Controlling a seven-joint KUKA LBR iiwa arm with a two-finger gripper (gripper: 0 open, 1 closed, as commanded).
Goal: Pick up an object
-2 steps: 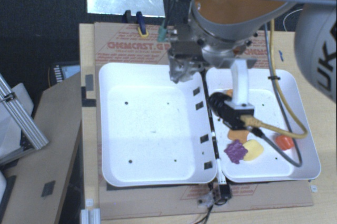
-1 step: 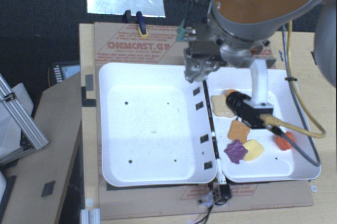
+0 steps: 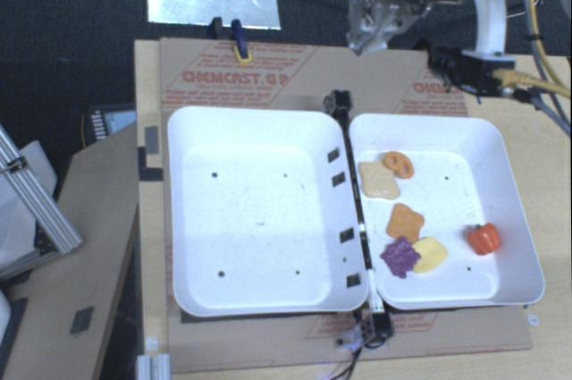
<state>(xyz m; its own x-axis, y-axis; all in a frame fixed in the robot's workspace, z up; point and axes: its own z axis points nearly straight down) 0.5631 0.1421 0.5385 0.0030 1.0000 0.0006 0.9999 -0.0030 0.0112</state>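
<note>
One arm hangs high behind the right bin (image 3: pixel 514 190); its pincer (image 3: pixel 368 37) state unclear.

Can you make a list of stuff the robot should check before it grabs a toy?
1. Toys sit in the right bin: ok.
2. Red toy stands alone, easy target: ok.
3. Purple toy touches the yellow toy, harder to grab: not ok.
4. Gripper is over a toy: not ok, it hangs above the bench behind the bins.
5. Gripper carries nothing: cannot tell.
</note>
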